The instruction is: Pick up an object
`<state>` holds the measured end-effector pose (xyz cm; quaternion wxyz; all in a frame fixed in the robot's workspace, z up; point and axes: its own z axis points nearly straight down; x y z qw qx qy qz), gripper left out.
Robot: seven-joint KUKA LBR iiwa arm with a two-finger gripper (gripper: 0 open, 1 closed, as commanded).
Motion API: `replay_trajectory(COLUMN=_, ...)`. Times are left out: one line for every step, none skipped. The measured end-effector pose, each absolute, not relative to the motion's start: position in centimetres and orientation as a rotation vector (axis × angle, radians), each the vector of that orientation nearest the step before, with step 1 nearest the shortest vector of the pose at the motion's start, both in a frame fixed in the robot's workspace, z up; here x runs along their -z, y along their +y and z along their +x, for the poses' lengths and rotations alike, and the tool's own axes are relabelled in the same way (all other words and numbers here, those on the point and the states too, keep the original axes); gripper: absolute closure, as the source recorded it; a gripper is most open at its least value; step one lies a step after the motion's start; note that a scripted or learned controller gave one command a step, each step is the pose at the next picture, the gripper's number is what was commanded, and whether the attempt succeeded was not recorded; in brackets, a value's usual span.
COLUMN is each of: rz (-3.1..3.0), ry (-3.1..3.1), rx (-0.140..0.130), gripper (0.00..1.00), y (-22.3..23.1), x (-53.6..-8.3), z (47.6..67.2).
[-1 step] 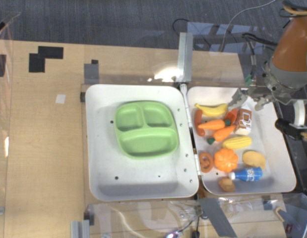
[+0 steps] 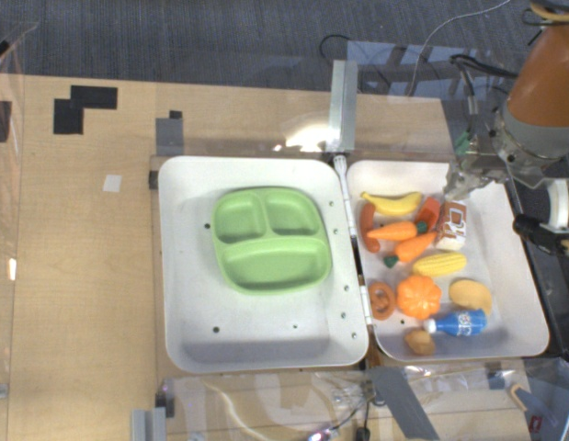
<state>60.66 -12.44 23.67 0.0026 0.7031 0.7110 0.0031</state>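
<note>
A blue bottle (image 2: 457,322) is seen at six o'clock; the gripper (image 2: 460,180), its state untellable, is judged approaching at one o'clock.

just below and left of the fingers (image 2: 457,187), the milk carton (image 2: 452,225), carrots (image 2: 403,239) and banana (image 2: 392,204) crowd together; bare bin floor (image 2: 505,246) lies open to their right.

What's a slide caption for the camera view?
Gripper hovers over right bin of toy food; green tray in left bin.
</note>
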Motion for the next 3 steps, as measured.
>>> replay_trajectory(rz=2.206, ry=2.23, rx=-0.009, gripper=0.0, y=-12.5, x=-23.7, z=60.7)
replay_trajectory(rz=2.206, ry=2.23, rx=-0.009, gripper=0.0, y=-12.5, x=-23.7, z=60.7)
replay_trajectory(rz=2.189, ry=2.241, rx=-0.011, gripper=0.0, y=-11.4, x=-8.9, z=62.4)
